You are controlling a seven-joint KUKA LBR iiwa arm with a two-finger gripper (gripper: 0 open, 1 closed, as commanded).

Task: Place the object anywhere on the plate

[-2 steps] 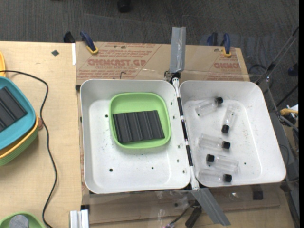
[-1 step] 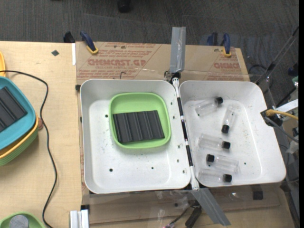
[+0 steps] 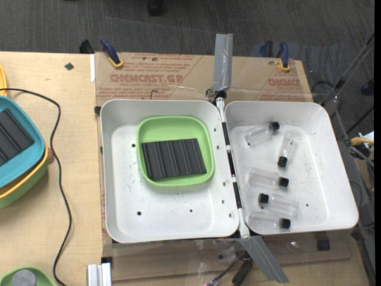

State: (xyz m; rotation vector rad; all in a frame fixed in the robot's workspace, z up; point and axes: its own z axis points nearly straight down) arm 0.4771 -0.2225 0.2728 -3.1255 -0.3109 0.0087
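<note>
Square green plate (image 3: 176, 131) bears a ribbed black insert (image 3: 174, 158); clear black-capped vials (image 3: 284, 151) right of it. Hand's state: cannot tell.

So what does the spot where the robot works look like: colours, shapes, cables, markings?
Two shallow white bins sit side by side, the left bin and the right bin. The left holds a rounded-square green plate carrying a dark ribbed slab. The right holds clear tubes with black caps. Behind lies red-lettered cardboard; a black cable crosses the wooden bench.
</note>
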